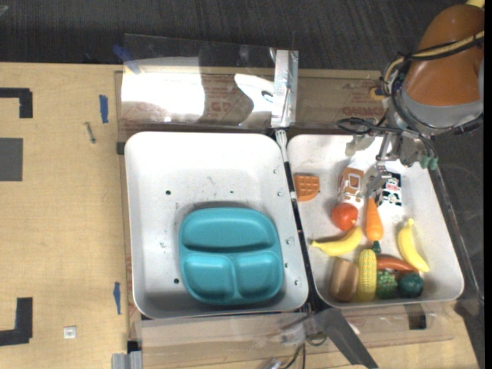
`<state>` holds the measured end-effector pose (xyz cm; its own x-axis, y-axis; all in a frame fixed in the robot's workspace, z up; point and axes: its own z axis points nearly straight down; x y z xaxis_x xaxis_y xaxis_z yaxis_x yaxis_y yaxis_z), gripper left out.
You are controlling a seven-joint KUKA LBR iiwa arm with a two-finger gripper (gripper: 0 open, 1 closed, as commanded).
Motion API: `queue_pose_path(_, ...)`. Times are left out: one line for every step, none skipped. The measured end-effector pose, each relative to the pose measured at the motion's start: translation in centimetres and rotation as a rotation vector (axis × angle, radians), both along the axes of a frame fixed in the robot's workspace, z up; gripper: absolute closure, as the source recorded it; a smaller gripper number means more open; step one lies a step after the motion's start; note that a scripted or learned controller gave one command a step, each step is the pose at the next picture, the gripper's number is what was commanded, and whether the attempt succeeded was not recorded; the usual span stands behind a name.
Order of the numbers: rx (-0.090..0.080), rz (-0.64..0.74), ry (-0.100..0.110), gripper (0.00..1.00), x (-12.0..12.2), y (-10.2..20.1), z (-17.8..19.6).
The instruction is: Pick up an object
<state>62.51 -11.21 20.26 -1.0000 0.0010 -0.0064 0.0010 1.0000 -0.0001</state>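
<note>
The gripper (382, 174) hangs low over the back part of the right bin (450, 283), because all the toy food is piled in there. I cannot tell how wide it is open, and nothing shows in its grip. Just under it lies the carrot (373, 220), with the tomato (345, 216) beside it. The teal tray (229, 254) sits far off in the left bin (146, 206).

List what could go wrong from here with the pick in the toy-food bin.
Crowding: the carrot, tomato and banana lie close together, so the pincer descending there may nudge a neighbour or pinch two at once.
Smooth, rounded toys like the tomato may slip out.
Items near the right bin wall, like the second banana, leave little room.
</note>
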Motion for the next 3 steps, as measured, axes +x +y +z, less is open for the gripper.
queue_pose_path(0.0, -0.146, -0.006, 0.0, -5.9, 0.0, -11.4)
queue_pose_path(0.0, -0.189, -0.003, 0.0, -11.1, -1.7, -11.4)
queue_pose_path(0.001, -0.085, -0.001, 0.0, -4.7, 0.6, -11.2)
